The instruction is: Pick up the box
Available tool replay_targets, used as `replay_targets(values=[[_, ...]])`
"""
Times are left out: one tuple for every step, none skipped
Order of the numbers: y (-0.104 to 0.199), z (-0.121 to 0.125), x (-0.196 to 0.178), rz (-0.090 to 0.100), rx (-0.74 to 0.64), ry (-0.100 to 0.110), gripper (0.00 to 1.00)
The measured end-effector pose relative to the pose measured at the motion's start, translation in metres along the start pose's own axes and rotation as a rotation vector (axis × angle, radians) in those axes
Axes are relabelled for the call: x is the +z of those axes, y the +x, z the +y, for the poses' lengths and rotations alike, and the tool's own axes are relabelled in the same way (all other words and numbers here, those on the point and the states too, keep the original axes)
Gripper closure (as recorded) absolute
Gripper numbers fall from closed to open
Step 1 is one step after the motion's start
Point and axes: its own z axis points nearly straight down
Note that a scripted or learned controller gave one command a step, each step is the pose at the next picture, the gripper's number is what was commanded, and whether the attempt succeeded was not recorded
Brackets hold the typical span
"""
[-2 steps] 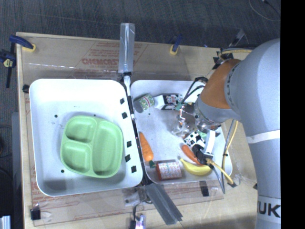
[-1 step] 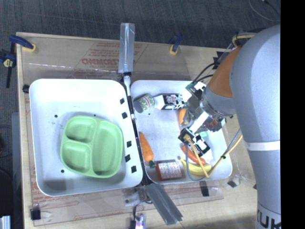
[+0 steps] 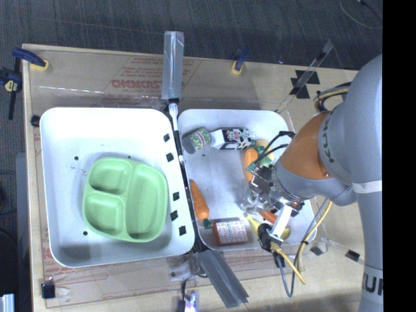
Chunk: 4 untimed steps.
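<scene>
Two white bins sit side by side. The left bin (image 3: pixel 58 174) holds a green divided plate (image 3: pixel 125 199). The right bin (image 3: pixel 221 119) holds a carrot (image 3: pixel 199 201), a can (image 3: pixel 197 138), a jar (image 3: pixel 230 231) and a small dark box (image 3: pixel 234 136) near its far wall. The gripper (image 3: pixel 259 197) is low at the bin's right side; whether it is open or closed cannot be told.

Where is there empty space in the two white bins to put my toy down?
Left bin: bare floor all around the green divided plate, widest along the top. Right bin: a small patch mid-floor between the carrot and the gripper; elsewhere it is crowded.
</scene>
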Motion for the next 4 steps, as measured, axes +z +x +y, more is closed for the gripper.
replay_targets(values=[[0.000, 0.000, 0.000, 0.000, -0.001, 0.000, 0.00], [0.056, -0.052, 0.000, -0.002, 0.149, -0.010, 0.00], [0.123, 0.021, -0.001, -0.007, 0.159, -0.009, 0.00], [0.068, 0.026, 0.001, -0.004, -0.155, 0.002, 0.00]])
